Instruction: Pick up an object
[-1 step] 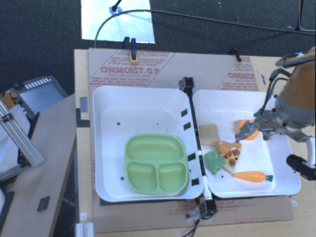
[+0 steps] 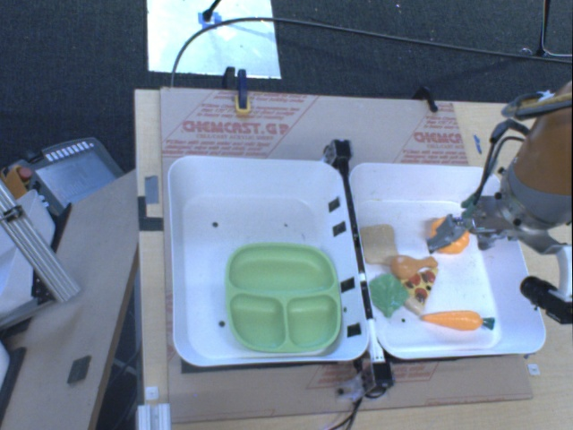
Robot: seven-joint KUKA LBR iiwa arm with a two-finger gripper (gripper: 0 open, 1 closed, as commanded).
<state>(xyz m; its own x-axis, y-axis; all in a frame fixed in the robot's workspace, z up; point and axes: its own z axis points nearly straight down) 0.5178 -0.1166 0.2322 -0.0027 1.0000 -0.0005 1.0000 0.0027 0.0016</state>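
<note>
In the right bin (image 2: 510, 330) lie several toy foods. An orange piece (image 2: 453, 243) rests near the bin's far right side. My gripper (image 2: 458, 227) reaches in from the right and sits directly over that orange piece, touching or almost touching it. Toward the bin's middle are a tan bread slice (image 2: 378, 237), a brown chicken leg (image 2: 410, 264), a pizza slice (image 2: 421, 282) and a green leaf (image 2: 388, 295). A carrot (image 2: 457, 321) lies along the near side.
The left bin (image 2: 192, 240) holds a green divided plate (image 2: 285, 296) in its near half. A black clip rail (image 2: 351, 249) runs between the two bins. The arm's body (image 2: 542, 173) hangs over the right bin's far right corner.
</note>
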